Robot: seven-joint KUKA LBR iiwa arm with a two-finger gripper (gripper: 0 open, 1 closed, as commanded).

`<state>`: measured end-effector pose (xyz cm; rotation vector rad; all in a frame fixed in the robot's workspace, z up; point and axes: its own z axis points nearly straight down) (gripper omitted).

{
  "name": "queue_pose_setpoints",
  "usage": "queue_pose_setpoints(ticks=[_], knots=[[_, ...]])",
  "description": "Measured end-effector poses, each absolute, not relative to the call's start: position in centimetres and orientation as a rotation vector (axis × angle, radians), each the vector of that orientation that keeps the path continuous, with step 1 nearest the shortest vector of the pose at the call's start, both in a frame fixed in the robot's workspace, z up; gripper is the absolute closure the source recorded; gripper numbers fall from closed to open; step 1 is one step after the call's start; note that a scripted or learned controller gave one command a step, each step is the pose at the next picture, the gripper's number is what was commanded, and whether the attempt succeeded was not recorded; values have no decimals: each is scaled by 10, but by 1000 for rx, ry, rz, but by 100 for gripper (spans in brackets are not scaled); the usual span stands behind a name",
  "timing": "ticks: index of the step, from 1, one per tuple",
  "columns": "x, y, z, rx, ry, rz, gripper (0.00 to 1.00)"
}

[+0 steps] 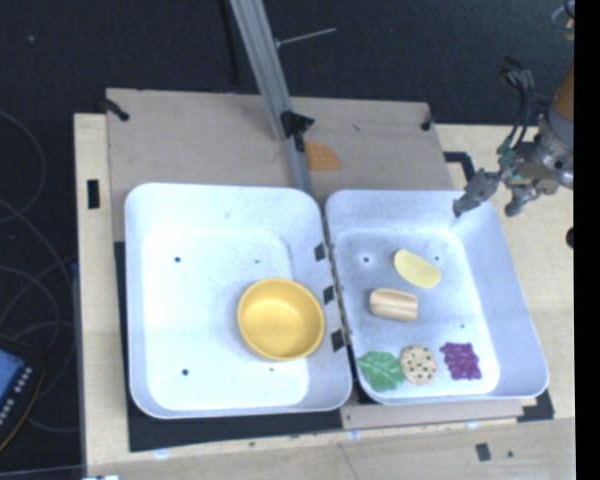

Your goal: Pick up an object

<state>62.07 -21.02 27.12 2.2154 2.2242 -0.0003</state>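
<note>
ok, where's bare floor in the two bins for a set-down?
Left bin: free everywhere around the yellow bowl, mostly far and left. Right bin: free along its far strip, beyond the yellow chip. Crowded: bread roll, then green leaf, cookie, purple grapes along its near wall.

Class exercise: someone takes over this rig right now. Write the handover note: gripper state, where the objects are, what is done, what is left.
Gripper: open, holding nothing, over the right bin's upper right corner.
Right bin: yellow chip, bread roll, green leaf, cookie, purple grapes.
Left bin: yellow bowl.
Done: nothing picked yet.
Left: choose an object, descend, grasp, lift.
</note>
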Motion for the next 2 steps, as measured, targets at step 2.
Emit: queue_pose_setpoints(ticks=[2], knots=[[624,-213,209,2222,2223,-7,0]])
